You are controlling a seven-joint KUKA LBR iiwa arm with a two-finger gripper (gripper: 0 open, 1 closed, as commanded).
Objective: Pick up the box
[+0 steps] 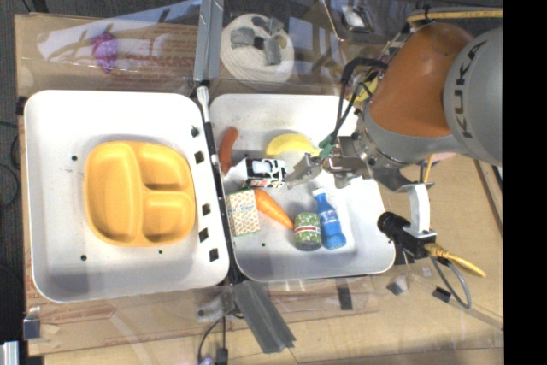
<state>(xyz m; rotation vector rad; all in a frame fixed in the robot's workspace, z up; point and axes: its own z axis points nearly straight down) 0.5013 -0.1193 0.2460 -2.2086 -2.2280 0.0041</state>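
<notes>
A small flat box [244, 213] with a pale speckled pattern lies at the left edge of the right bin [359, 256], next to the divider. A black-and-white carton [265, 171] lies just above it. My gripper [306, 168] hangs over the middle of the right bin, just right of the carton and up and to the right of the patterned box. It is below a yellow banana [291, 144]. Nothing shows between its tips.
An orange carrot [273, 207], a green can [307, 231] and a blue bottle [330, 220] lie close to the box's right. A brown sausage [226, 147] sits at the bin's upper left. The left bin [51, 184] holds a yellow divided tray [141, 191].
</notes>
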